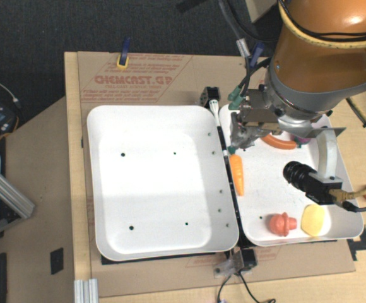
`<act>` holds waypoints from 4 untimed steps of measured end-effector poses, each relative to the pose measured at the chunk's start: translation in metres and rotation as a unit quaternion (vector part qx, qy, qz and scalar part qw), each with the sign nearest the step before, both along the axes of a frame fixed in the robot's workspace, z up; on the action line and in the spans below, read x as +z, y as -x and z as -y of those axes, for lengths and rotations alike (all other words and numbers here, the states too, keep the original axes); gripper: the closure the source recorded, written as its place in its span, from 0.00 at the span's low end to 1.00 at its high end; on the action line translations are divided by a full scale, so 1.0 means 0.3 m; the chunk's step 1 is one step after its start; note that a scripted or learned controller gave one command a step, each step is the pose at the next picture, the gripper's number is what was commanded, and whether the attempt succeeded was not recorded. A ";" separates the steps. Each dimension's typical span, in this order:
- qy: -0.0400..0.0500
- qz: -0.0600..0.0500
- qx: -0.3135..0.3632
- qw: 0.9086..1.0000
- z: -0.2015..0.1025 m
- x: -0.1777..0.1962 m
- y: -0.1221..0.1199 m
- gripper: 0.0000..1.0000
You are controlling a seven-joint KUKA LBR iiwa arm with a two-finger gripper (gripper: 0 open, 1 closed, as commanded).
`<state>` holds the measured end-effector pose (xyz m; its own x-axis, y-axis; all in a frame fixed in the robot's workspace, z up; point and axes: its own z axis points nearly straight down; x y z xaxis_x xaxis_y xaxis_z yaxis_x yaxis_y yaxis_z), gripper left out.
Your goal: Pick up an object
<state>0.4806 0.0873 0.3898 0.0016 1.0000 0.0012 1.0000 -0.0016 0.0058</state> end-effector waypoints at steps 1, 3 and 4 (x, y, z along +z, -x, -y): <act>0.001 -0.008 0.002 1.000 -0.080 -0.257 0.008 1.00; 0.000 -0.001 0.001 1.000 -0.176 -0.002 0.003 1.00; 0.002 -0.010 0.001 1.000 -0.242 -0.346 0.012 1.00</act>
<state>0.4771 0.1600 0.2859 -0.0003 1.0000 -0.0036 0.9999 0.0003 -0.0133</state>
